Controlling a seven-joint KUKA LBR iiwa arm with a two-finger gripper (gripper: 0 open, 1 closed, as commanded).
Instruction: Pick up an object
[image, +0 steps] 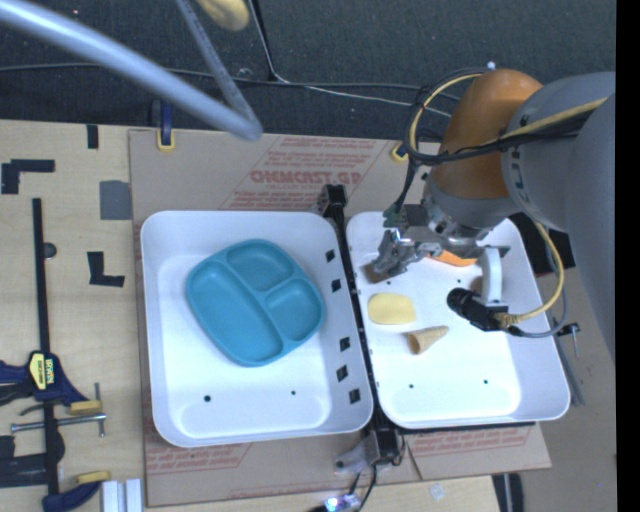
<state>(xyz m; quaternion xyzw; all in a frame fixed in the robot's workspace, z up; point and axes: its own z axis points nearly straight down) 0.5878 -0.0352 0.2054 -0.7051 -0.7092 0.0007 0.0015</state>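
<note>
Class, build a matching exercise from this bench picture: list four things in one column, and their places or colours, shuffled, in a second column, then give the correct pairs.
Things:
1. blue divided plate
2. yellow piece
3. tan cone-shaped piece
4. gripper

Places:
A. right bin, nearest the bottom of the view among its items
B. above the right bin's upper left part
C. left bin
D. right bin, just beside the centre divider, below the gripper

Pairs: 1-C, 2-D, 3-A, 4-B
</note>
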